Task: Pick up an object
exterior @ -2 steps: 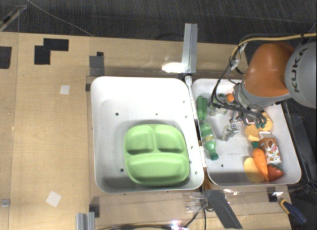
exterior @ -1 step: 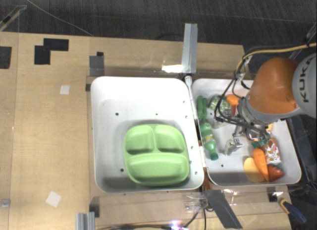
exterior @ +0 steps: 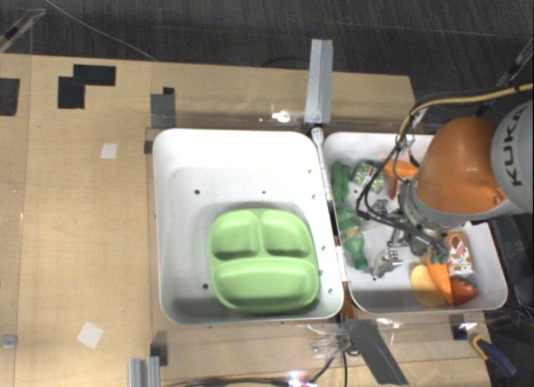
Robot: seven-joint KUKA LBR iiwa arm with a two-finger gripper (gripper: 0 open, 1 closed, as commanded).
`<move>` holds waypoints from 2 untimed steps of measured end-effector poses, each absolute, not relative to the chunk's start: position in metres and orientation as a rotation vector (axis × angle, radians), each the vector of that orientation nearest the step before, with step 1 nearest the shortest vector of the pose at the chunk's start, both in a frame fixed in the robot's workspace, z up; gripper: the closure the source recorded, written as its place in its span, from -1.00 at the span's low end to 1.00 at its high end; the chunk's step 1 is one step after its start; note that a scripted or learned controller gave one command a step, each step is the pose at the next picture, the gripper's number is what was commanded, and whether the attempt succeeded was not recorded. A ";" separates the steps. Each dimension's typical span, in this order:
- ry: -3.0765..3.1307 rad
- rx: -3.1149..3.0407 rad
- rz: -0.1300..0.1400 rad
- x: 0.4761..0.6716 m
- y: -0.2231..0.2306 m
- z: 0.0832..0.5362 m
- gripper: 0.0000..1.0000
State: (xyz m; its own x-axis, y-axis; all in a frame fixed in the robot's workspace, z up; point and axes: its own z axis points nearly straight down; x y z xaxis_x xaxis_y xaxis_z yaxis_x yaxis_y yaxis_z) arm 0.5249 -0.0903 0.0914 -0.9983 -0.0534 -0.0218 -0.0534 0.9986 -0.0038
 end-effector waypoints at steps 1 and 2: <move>3.117 0.005 -0.007 0.517 -0.085 0.092 -1.00; 3.124 -0.028 -0.002 0.590 -0.090 0.090 -1.00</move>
State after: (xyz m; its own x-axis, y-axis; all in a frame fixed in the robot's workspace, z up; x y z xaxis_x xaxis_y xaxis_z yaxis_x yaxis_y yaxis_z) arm 0.5898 -0.0902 0.0898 -0.9997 -0.0177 -0.0175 -0.0177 0.9998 -0.0015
